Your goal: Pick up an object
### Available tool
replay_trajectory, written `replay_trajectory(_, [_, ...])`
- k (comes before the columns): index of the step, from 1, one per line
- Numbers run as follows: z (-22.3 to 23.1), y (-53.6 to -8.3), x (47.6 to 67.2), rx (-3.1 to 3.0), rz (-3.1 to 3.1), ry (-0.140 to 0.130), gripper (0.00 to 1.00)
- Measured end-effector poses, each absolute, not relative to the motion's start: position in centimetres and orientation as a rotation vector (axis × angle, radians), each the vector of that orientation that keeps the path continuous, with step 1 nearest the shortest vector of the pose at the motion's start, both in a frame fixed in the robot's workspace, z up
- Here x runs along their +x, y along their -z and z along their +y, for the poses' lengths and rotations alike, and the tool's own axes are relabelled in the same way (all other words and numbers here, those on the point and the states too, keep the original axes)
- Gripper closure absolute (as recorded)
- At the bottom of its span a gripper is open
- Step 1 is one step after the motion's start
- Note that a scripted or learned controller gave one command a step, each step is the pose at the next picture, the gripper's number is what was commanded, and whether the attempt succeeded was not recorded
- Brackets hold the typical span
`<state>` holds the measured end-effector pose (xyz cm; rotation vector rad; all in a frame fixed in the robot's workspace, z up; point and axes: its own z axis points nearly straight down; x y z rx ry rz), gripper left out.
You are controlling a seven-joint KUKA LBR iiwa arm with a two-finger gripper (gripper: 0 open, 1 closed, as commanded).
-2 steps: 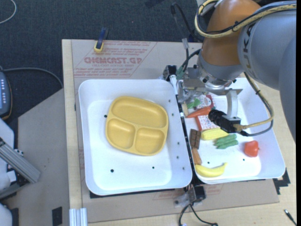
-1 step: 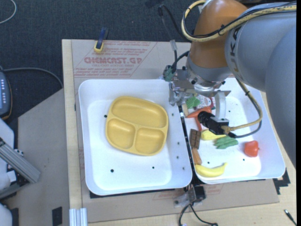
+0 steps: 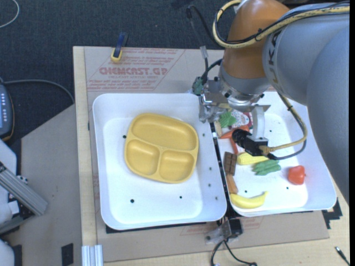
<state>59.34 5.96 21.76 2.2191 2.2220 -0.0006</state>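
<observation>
Smooth, glossy yellow tray (image 3: 161, 147), seemingly plastic, lies in a matt white bin (image 3: 105, 165).

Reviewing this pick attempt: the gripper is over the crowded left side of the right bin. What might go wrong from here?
1. The gripper sits over a tight cluster by the right bin's left wall. It may shove the green toy and its neighbours rather than seize one.
2. So near that wall, it may strike the rim.
</observation>
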Motion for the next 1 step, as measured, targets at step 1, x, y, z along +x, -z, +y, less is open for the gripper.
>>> replay_trajectory(1, [7.22, -21.63, 58.91, 2.221, 2.225, 0.003, 1.00])
